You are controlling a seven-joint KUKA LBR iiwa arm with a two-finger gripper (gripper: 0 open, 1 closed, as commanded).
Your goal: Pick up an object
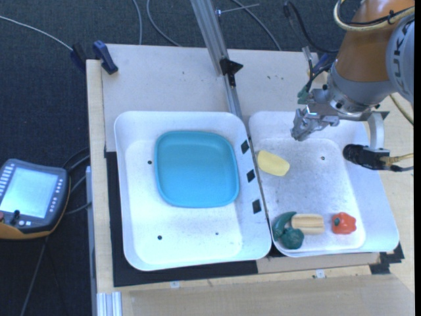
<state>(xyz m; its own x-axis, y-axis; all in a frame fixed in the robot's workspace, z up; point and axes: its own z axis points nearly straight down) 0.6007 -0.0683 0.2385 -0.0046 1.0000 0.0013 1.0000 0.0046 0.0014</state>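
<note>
The right bin (368, 189) holds a yellow lemon-like piece (272, 163) near its left wall. Along its front edge lie a dark green pepper (287, 230), a tan block (308, 224) and a red tomato-like piece (343, 223). My gripper (301, 131) hangs over the back of the right bin, up and to the right of the yellow piece, with nothing visible between its fingers. Whether the fingers are apart is unclear from this angle.
The left bin (135, 176) holds a turquoise square plate (197, 168). A metal pole (210, 25) slants down to the divider between the bins. A teach pendant (29, 196) lies off the bench at left. Cables trail across the dark floor.
</note>
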